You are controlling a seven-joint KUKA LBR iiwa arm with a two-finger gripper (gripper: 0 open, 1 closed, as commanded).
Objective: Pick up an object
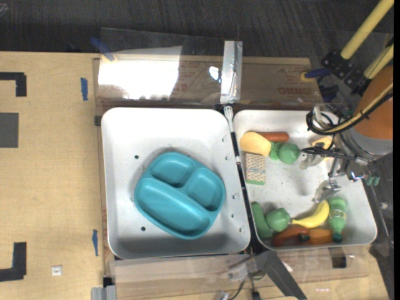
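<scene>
Above the right bin (369, 230), the gripper (326, 189) hangs just over the banana (314, 216), seemingly to grasp it, though its state I cannot tell.

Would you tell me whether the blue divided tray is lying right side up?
Right side up: the blue divided tray shows its three hollow compartments facing upward in the left bin.

A teal tray (180, 194) lies in a white bin (119, 167); banana (314, 215) yellow, carrot (309, 235) orange.
</scene>
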